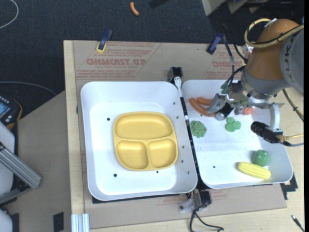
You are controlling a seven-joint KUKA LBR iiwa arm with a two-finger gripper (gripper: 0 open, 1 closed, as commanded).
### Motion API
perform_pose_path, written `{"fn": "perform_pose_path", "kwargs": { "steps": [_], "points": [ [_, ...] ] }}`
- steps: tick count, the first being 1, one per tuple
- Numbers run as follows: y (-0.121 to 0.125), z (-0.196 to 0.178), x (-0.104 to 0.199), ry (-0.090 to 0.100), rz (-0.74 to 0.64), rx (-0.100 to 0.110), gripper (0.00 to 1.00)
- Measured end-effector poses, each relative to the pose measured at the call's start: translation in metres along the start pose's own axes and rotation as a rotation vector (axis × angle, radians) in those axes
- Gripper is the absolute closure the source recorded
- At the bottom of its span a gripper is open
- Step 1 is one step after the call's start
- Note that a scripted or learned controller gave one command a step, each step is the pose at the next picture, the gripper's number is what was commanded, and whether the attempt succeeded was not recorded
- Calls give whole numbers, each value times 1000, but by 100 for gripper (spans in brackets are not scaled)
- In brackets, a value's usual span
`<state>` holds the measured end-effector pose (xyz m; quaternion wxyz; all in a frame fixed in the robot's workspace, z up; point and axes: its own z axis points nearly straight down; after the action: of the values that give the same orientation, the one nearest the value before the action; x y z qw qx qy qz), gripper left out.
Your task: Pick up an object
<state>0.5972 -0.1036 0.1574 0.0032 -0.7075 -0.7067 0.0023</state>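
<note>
Carrot (200, 104) just beside gripper (223, 106), grip unclear; broccoli (197, 128), green floret (232, 124), corn (253, 170) nearby in right bin (227, 178).

Reaches in from the right side, big grey arm (289, 57) bent downward, orange band (270, 47) bright above the wrist. Hangs low with the gripper (223, 106) at the end, pointing down and a bit to the left. Black cables looped around the wrist.
</note>
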Motion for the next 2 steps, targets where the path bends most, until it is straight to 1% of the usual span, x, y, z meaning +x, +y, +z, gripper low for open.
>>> {"fn": "perform_pose_path", "kwargs": {
  "steps": [1,2],
  "points": [
    [3,63,-1,0,0,-2,0],
    [3,73,-1,-1,-1,-6,0]
  ]
}}
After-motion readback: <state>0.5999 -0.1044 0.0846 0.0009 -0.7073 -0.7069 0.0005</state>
